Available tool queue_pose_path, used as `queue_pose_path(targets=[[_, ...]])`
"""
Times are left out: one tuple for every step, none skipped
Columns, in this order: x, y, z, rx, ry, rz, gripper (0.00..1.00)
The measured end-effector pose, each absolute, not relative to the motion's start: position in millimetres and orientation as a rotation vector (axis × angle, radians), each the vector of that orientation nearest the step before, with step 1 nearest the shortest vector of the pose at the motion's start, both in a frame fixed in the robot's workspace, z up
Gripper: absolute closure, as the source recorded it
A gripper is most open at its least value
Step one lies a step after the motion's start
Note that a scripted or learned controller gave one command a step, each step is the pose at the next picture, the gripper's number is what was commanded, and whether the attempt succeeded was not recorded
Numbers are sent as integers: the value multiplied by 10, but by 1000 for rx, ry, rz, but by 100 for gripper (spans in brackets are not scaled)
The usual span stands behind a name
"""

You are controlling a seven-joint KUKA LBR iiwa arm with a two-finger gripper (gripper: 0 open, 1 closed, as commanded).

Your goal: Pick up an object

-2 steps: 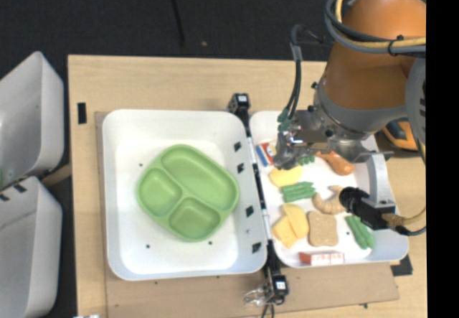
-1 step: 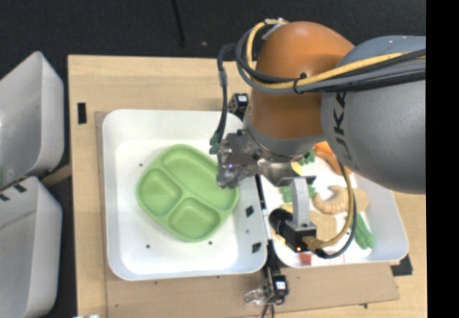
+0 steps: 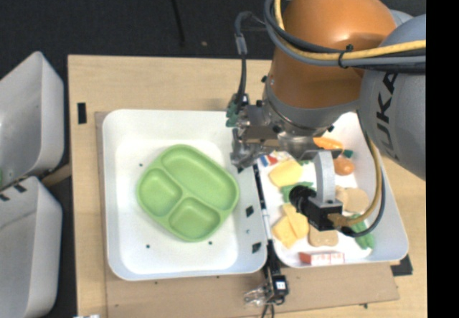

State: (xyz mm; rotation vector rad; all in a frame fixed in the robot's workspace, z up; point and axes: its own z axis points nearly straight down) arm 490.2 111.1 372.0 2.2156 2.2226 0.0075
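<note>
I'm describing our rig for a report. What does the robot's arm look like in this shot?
The arm is a thick, rounded grey casing with black letters, partly visible as KU, on its side. Above the wrist sits a glossy, domed orange band. Yellow and black cables loop around that band, and a thin black cable runs down beside it.
</note>
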Motion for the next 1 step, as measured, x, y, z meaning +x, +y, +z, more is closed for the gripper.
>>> queue_pose_path(targets=[[5346, 740, 2868, 2227, 2218, -10, 100]])
